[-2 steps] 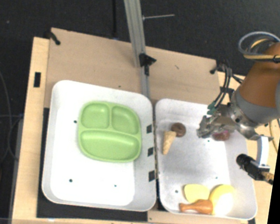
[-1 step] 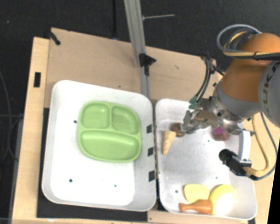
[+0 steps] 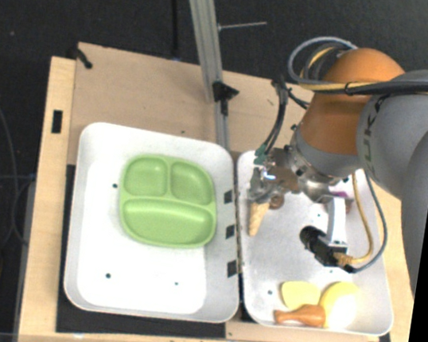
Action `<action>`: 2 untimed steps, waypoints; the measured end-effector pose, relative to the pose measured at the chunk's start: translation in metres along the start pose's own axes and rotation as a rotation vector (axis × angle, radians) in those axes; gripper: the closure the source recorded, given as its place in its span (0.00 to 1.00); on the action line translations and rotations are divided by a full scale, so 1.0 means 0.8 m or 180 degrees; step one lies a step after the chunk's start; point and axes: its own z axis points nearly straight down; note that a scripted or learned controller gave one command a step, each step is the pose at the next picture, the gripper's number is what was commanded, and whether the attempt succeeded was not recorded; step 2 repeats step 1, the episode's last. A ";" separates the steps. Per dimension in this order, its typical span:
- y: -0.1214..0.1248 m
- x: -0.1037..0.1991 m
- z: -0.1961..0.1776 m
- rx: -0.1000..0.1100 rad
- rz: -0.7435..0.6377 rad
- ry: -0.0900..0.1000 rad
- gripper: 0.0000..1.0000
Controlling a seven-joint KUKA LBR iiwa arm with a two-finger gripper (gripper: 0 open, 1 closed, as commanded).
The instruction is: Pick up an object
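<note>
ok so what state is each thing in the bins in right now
green plate: flat, right way up, in the left bin
cone: in the right bin by its left wall, under the gripper, hold unclear
yellow pieces: lying in right bin's near corner
orange piece: lying flat beside the yellow pieces

Pale wooden bench (image 3: 130,88) seen from above at a slant. Two shallow white bins set on it side by side, rims touching: one bin at view's left (image 3: 86,267), other at view's right (image 3: 281,257). Dark mat (image 3: 66,207) seen under the bins' edges. Metal post (image 3: 207,36) mounted at bench's far side.
</note>
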 end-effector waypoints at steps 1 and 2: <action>-0.007 0.068 -0.002 -0.0002 -0.0006 0.0003 1.00; -0.007 0.068 -0.002 -0.0002 -0.0006 0.0003 1.00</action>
